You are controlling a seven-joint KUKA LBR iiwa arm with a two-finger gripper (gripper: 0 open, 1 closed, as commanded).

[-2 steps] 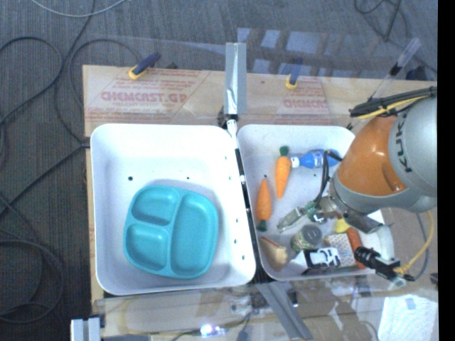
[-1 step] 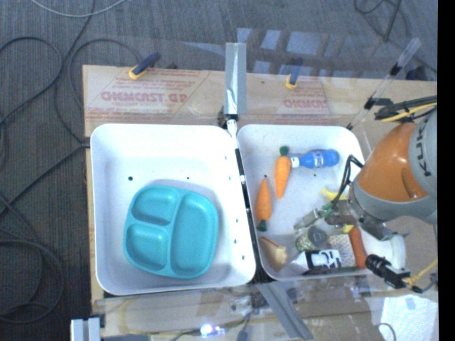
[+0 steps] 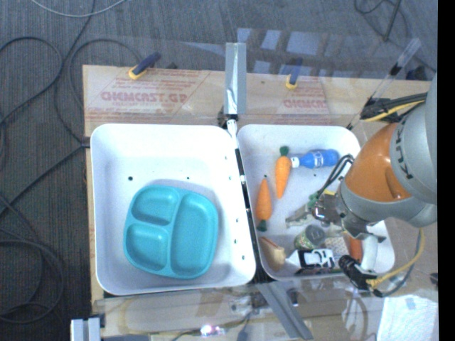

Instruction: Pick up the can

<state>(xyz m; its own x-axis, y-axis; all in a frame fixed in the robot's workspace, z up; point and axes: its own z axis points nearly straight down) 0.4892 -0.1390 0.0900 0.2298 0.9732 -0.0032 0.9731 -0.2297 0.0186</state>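
Note:
The can (image 3: 313, 234) is a small dark cylinder with a grey-green round top, in the right bin (image 3: 298, 135) near its front edge. My gripper (image 3: 311, 214) hangs over that bin, just behind and above the can and close to it. The grey arm with its orange band (image 3: 377, 169) reaches in from the right and covers the bin's right side. Nothing is visibly held.
In the right bin lie two orange carrots (image 3: 282, 176) (image 3: 264, 201), a blue bottle (image 3: 318, 159) at the back, a brown piece (image 3: 273, 250) at the front left and an orange item (image 3: 354, 248) under the wrist. The left bin (image 3: 114, 155) holds a turquoise divided plate (image 3: 171, 231).

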